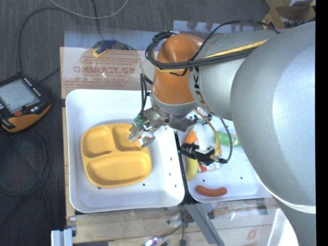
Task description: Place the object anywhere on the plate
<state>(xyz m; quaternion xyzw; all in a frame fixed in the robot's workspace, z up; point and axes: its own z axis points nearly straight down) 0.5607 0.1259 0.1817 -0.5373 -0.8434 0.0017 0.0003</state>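
The gripper (140, 132) hangs over the right rim of the yellow plate (115, 160), its jaws apparently closed on a small green-and-white object (143, 137) not yet set down, so by my judgement only lowering and release remain.

Plate (117, 155): yellow, three compartments, two small at the far side and one long at the near side; lies flat in the left white bin (77, 188), towards its middle.

Object (142, 132): small, green and white with a touch of red, too blurred to identify; sits at the plate's far right corner, over the small right compartment.
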